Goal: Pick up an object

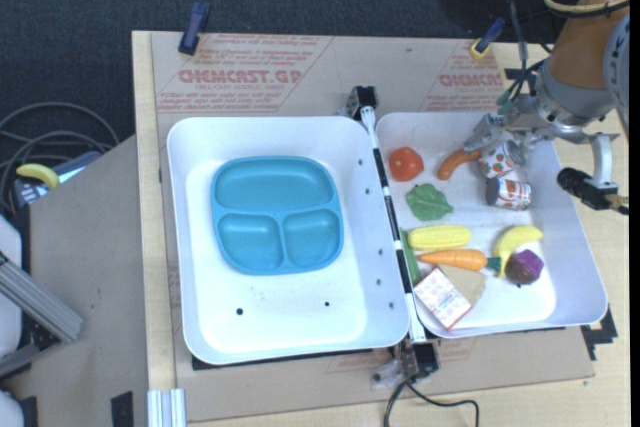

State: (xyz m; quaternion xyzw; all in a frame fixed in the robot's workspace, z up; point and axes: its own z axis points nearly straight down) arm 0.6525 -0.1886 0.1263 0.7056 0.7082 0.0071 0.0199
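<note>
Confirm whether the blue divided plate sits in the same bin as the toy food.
No: the blue divided plate lies in the left bin, while the tomato and corn lie in the right one.

1 camera looks down from above at a slant, taking in both white bins (200,315) and the bench (300,65).

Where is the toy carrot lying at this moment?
The toy carrot lies in the right bin, near its front, just below the corn cob and above the small box.
</note>
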